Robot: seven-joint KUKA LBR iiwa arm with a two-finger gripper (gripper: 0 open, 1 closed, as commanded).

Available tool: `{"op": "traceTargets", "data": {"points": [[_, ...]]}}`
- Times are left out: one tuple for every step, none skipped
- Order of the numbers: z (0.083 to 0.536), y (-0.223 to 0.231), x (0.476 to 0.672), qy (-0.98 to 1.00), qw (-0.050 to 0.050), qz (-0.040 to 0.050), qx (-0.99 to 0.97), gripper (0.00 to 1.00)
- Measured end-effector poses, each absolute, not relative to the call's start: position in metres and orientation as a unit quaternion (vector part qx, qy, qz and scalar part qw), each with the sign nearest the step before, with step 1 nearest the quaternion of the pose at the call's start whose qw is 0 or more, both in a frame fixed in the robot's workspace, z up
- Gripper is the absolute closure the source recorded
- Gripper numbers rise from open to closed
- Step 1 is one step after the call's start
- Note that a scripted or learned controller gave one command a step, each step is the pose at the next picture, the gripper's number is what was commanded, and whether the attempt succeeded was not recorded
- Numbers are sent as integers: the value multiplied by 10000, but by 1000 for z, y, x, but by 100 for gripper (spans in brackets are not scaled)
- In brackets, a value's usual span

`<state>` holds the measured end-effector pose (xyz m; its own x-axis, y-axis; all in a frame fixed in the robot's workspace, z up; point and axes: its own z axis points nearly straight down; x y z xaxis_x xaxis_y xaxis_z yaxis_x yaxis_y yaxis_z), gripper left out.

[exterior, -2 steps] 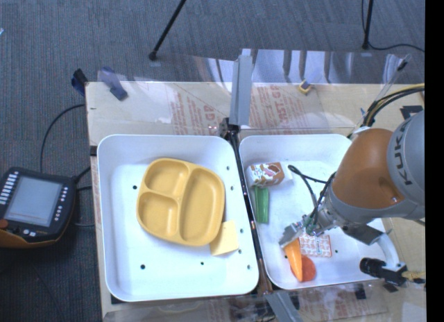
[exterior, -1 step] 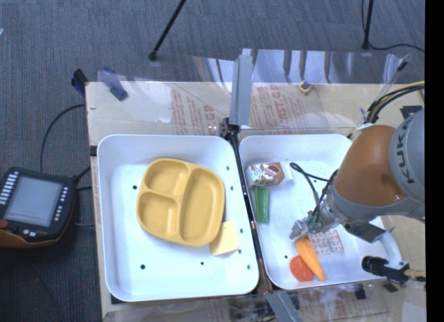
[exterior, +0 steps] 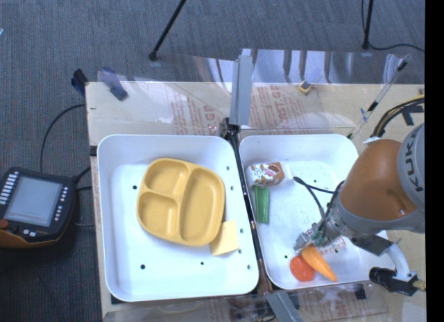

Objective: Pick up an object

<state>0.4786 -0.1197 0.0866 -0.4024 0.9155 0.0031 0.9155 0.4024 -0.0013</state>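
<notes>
Two white bins sit side by side on the counter [exterior: 139,102], and all the action is in the right bin [exterior: 350,148]. I'll use the carrot [exterior: 319,261] as my anchor since that looks like the pick target to me.

The hand [exterior: 313,237] is right above the carrot's thick end, touching it or very close to it. The arm [exterior: 378,189] with its orange band blocks a lot of the view up and to the right of the carrot, so I honestly cannot tell if the hand is released, clenched, or grasping anything.

The carrot lies tilted near the bin's front edge, pointing toward the front right corner. A red tomato [exterior: 301,268] sits touching it on the left. Well up and left of the carrot there's a green vegetable [exterior: 262,204] along the bin wall, and a small packet [exterior: 267,173] just past that.

My take on doing this step well: come straight down over the carrot's thick part, close across its narrow width, and keep clear of the tomato so it doesn't get nudged or pinched too. Lift slowly, since a smooth tapered thing probably slips easily.

Way left of the carrot, the left bin [exterior: 118,154] has a yellow divided plate [exterior: 182,201] and a pale yellow wedge [exterior: 226,239].
</notes>
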Motion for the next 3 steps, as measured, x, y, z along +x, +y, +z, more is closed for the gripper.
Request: {"op": "traceTargets", "data": {"points": [[175,-152,478,-8507,-18,-8,-5257,100],[210,-95,488,-7873,12,3,-6166,100],[305,-92,500,-7463,-22,-14,-6656,100]]}}
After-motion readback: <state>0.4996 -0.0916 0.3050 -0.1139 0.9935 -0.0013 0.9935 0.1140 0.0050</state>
